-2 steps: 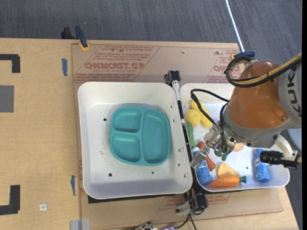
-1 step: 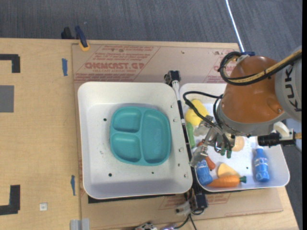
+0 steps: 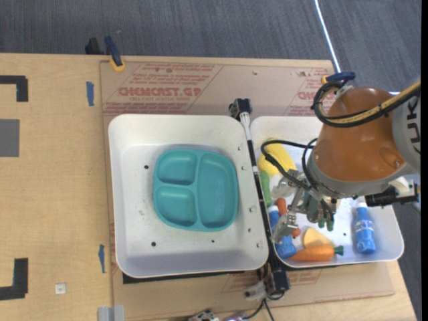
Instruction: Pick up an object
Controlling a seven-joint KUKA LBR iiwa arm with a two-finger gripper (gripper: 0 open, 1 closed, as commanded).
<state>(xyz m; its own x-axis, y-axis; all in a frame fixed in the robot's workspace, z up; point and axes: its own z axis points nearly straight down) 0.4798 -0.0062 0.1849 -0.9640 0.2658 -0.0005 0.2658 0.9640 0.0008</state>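
A: What do we have underneath it all?

B: We see a light wooden bench (image 3: 47, 199) with a brown cardboard sheet (image 3: 200, 85) laid over it, printed in red. Past the far edge lies grey carpet (image 3: 200, 12), crossed by a thin white line (image 3: 324, 25). Blue tape marks and black squares dot the wood on the left.

A: And the bins?

B: Two shallow white ones, side by side. The left bin (image 3: 127, 179) holds a teal divided plate (image 3: 196, 188), flat in its middle. The right bin (image 3: 394, 243) is crowded with toys.

A: Where is the gripper?

B: We find the gripper (image 3: 301, 209) low over the right bin, under the arm's orange band (image 3: 358, 146). Its metal parts are tangled against the clutter, so we cannot tell how the jaws stand.

A: What lies near it?

B: A carrot (image 3: 313, 253) rests just beyond the gripper toward the near wall, with a yellow wedge (image 3: 312, 236) touching it. A corn cob (image 3: 279, 158) lies on the far side, a blue bottle (image 3: 364, 229) to the right, and a blue piece (image 3: 285, 247) beside the carrot. We see nothing clearly between the fingers.
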